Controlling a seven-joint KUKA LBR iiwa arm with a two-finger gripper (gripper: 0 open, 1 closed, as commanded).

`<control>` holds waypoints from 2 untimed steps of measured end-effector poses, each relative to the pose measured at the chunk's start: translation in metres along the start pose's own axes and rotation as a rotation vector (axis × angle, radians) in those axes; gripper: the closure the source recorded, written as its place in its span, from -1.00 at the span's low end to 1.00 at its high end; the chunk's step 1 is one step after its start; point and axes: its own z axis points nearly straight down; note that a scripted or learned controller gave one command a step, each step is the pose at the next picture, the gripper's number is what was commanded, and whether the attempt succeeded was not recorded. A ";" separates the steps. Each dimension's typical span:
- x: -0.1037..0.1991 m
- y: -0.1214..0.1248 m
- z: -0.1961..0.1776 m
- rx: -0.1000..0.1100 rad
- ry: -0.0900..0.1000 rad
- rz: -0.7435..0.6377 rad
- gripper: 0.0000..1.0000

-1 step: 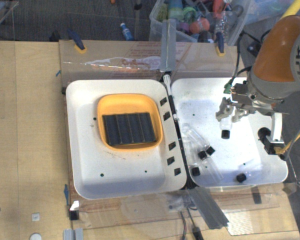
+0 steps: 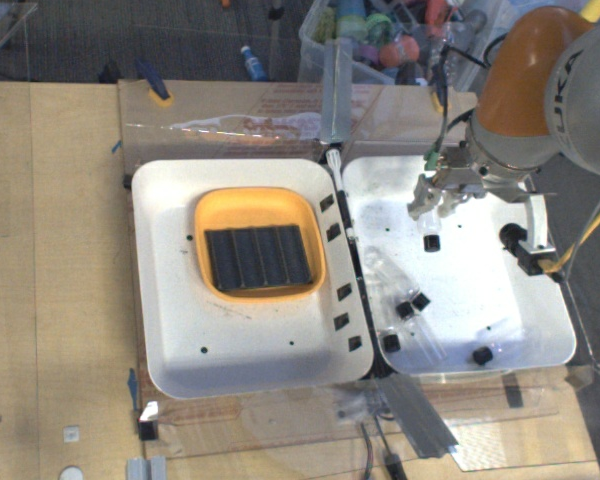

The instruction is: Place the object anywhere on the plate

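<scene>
One dark ridged slab (image 2: 258, 258) lies flat inside the orange plate (image 2: 215, 208), which sits in the left bin (image 2: 170, 348). The slab's long axis runs from 9 o'clock to 3 o'clock, its ribs crossing that line. It rests wholly within the plate's rim, touching the plate floor.

The pincer (image 2: 425, 203) hangs over the right bin (image 2: 540, 318), toward that bin's 12 o'clock side, well apart from the slab. From the pincer, the slab lies at about 8 o'clock, across the ridge where the two bins meet. Whether the pincer is spread or pressed together I cannot tell, as it is too small and cluttered to read; nothing shows plainly clamped in it.

Judging from how things lie, the slab is the task's thing and already sits on the plate. Any further move would be a reach toward 8 o'clock over the ridge, with the grip set across the slab's short width.
</scene>
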 end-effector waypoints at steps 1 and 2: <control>0.027 0.034 -0.039 -0.002 -0.001 -0.186 1.00; 0.032 0.043 -0.053 -0.002 -0.001 -0.252 1.00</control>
